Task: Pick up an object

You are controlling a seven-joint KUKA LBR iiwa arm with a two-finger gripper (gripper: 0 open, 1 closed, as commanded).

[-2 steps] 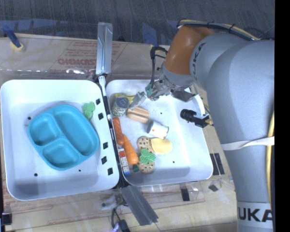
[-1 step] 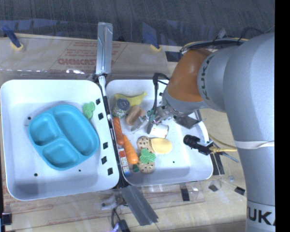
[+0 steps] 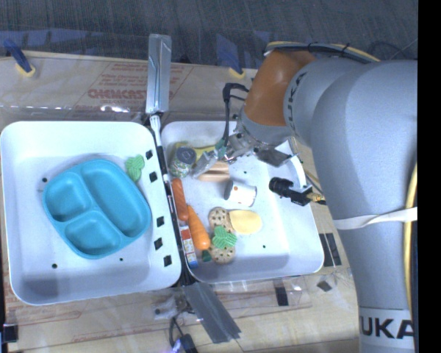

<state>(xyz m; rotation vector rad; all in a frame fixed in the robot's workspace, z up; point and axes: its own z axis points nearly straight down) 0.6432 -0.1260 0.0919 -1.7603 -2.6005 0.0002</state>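
Two white bins: left bin (image 3: 22,197) holds one blue tray (image 3: 95,208), one green piece (image 3: 135,167) at tray's top right. Right bin (image 3: 294,252) holds one carrot (image 3: 198,230), one cup (image 3: 240,193), one cookie (image 3: 219,218), one yellow piece (image 3: 244,221), one jar (image 3: 184,157). Gripper (image 3: 222,153) low at right bin's top, over jar and tan block (image 3: 214,170); grip state cannot tell. Wooden bench (image 3: 73,87), dark floor behind.

My two white bins are sitting side by side on the bench. The left bin (image 3: 15,271) is holding a blue divided tray (image 3: 95,206), lying askew on its floor. The right bin (image 3: 303,250) is sitting just beside it. A metal bar (image 3: 159,72) is standing at their far seam, crossing a printed cardboard sheet (image 3: 73,87).
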